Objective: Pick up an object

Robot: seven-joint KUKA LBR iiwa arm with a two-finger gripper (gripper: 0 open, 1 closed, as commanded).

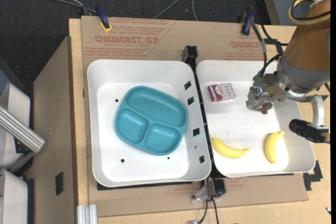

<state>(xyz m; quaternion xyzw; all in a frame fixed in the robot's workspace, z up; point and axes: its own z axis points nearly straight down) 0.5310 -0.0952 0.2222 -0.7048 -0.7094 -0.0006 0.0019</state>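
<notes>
Nearest, a curved yellow banana [229, 148] lies in the right bin [231, 73], a second banana [272, 146] beside it. Leftward sits a smooth teal divided plate [151, 119]; then a small red-and-white carton [220, 92] (print unreadable). Cardboard [126, 34] reads "CHEMCAST". The gripper [261, 100] hovers right of the carton; I cannot tell its state.

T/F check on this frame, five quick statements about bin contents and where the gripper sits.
1. The teal divided plate lies in the left bin. True.
2. Two bananas lie in the right bin. True: one banana near the divider, a second banana further right.
3. The small red box sits on the plate. False: it lies on the right bin's floor, near the far wall.
4. The gripper is over the left bin. False: it is over the right bin, right of the box.
5. The plate is round with one compartment. False: three compartments.
</notes>
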